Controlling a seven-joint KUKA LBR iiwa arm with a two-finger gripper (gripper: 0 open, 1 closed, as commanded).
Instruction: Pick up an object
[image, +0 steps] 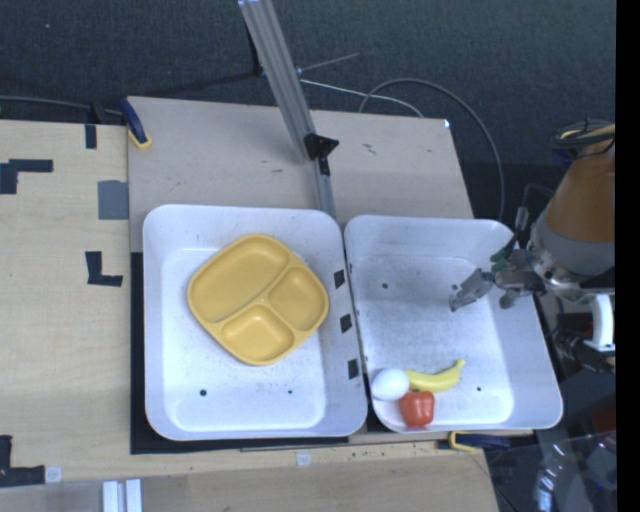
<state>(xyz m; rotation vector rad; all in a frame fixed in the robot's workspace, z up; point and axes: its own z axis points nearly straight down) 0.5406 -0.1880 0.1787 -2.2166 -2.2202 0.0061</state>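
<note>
Two white bins sit side by side on the tabletop (60, 300). The arm (585, 215) reaches in from the right, its fingers (468, 293) over the right bin (440, 250) near that bin's far right side — whether they are apart or together I cannot tell. Nothing visible between them. Below the fingers, at the right bin's near edge, lie a banana (438, 377), a white egg (390, 383) and a red pepper (418, 407), clustered and touching. Well left of the fingers, the left bin (170, 400) holds a yellow divided plate (258, 298) — three compartments, lying flat.
</note>
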